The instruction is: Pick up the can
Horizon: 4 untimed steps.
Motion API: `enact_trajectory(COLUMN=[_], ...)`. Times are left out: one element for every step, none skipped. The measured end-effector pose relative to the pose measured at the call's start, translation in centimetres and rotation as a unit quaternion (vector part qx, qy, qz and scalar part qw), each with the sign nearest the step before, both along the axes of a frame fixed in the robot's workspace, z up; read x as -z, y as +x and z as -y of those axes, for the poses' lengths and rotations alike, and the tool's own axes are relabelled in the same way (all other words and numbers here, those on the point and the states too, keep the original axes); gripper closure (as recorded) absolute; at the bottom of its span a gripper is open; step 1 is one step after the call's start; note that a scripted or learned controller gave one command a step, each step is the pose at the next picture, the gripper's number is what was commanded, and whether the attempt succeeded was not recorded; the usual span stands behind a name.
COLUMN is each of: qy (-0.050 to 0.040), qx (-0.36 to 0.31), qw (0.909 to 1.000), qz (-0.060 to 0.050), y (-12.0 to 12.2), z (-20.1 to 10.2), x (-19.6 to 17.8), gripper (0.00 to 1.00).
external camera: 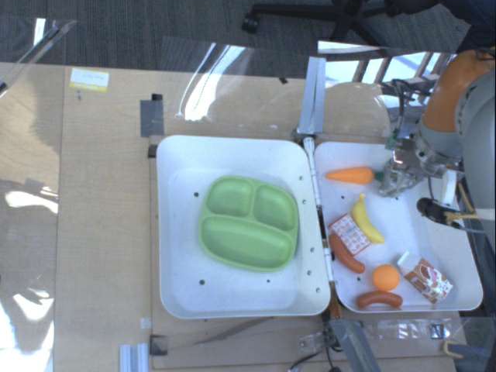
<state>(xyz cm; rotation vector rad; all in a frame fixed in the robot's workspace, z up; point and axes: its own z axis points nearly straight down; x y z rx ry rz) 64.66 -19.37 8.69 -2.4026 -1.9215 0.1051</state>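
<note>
Gripper (pixel 397 183) of mine hangs over the top-right corner of the right-hand shallow white plastic bin (pixel 467 263), just beside the green leaf end of an orange toy carrot (pixel 350 175). Whether it's wide or narrow I can't tell, too blurry, and nothing shows held in it. Which item is the can I can't say for sure. The closest fit is a brown-and-white labelled container (pixel 428 279) near the bin's bottom-right corner, lying down, w/ its long axis running diag. from upper left to lower right; which end is the top I can't tell. It's well apart from my gripper and touches nothing, w/ a round orange fruit (pixel 386 277) near its left. Also in that bin are a yellow banana (pixel 366 219) approx. upright in the middle, a red-and-white flat box (pixel 350 235) just left of it, a red sausage (pixel 346 256) below the box and a second red sausage (pixel 378 301) under the fruit. The left-hand shallow white plastic bin (pixel 167 208) holds a green three-section plate (pixel 249 223). Both bins sit on a pale wood bench (pixel 93 208) w/ a yellow sticker (pixel 89 78) at top left. Beyond the bench are grey carpet (pixel 155 6) and a black office-chair base (pixel 325 10).
</note>
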Motion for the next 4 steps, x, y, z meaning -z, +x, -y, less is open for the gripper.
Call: enact_trajectory(qy=[-0.0018, 0.0108, 0.0034, 0.0008], qx=[-0.088, -0.351, -0.154, -0.116], qw=[0.9947, 0.9352, 0.9869, 0.9921], qz=[0.052, 0.049, 0.048, 0.049], y=[0.7, -6.7, -14.2, -7.6], z=[-2.3, -6.2, -8.0, -2.4], x=[-14.9, -19.8, -15.6, -11.3], gripper=[1.00, 1.00, 1.00, 1.00])
